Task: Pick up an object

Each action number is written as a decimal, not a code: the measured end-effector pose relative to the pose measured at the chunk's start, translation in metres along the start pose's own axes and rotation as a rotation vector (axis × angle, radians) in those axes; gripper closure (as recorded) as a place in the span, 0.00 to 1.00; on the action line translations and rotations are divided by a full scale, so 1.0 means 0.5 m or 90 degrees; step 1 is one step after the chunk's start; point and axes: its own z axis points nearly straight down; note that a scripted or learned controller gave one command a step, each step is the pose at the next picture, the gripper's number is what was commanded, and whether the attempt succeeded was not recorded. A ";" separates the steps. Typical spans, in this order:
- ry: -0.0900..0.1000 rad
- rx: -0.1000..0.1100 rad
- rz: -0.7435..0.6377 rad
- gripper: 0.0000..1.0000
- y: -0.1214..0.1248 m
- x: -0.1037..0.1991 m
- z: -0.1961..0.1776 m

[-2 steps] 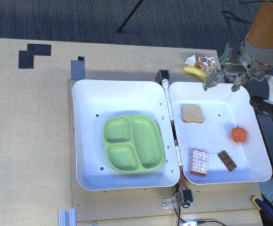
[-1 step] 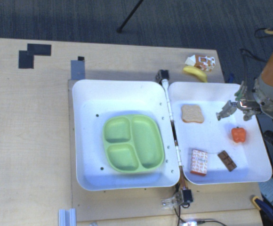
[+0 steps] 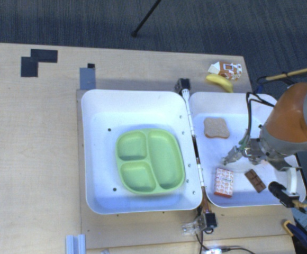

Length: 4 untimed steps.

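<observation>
here the tool hovers with fingers spread apart, gripping nothing, in the right bin between bread slice and red-patterned packet.

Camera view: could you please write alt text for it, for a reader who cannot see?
A grey arm's gripper hovers over the right bin, among bread, a box and a chocolate bar. The left bin holds a green tray.
</observation>
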 end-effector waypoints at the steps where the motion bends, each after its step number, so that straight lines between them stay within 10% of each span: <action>1: 0.000 -0.004 0.000 1.00 0.005 0.000 -0.023; 2: -0.001 0.002 0.000 1.00 -0.046 -0.136 -0.105; 3: 0.000 0.001 -0.002 1.00 -0.061 -0.001 -0.289; 4: 0.001 0.003 -0.002 1.00 -0.062 0.151 -0.274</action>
